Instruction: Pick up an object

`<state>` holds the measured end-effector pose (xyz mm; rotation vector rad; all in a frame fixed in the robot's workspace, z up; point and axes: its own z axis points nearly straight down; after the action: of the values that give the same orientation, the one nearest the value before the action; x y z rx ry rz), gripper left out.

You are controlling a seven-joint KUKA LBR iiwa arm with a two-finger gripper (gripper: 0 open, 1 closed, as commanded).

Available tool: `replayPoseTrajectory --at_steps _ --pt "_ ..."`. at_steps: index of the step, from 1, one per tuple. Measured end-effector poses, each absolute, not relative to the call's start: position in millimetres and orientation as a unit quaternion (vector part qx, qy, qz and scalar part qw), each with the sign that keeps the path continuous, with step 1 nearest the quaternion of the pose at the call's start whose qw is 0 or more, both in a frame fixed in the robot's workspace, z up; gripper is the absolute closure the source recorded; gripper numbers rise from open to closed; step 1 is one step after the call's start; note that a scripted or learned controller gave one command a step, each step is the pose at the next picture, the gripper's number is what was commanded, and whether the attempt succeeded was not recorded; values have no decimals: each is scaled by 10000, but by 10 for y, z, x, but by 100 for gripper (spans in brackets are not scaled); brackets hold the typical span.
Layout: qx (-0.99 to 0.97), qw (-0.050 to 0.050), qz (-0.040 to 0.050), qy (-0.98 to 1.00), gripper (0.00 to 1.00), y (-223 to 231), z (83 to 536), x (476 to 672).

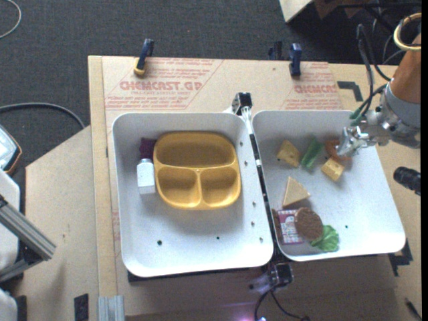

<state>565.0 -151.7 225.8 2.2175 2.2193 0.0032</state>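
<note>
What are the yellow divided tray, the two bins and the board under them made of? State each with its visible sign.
Yellow tray: likely moulded plastic, with a smooth, even colour and rounded compartment ridges.
Left bin and right bin: probably thin formed plastic, white and matte, with rounded corners.
Board: seemingly a sheet still under brown protective paper with red print; the material beneath is unclear.

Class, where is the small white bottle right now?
The white bottle stands in the left bin, against the left edge of the yellow divided tray.
</note>
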Motion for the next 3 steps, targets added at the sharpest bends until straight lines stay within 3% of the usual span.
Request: replayPoseTrajectory --at_steps 3 --pt "7046 -21 -2 7096 100 56 2376 5385"
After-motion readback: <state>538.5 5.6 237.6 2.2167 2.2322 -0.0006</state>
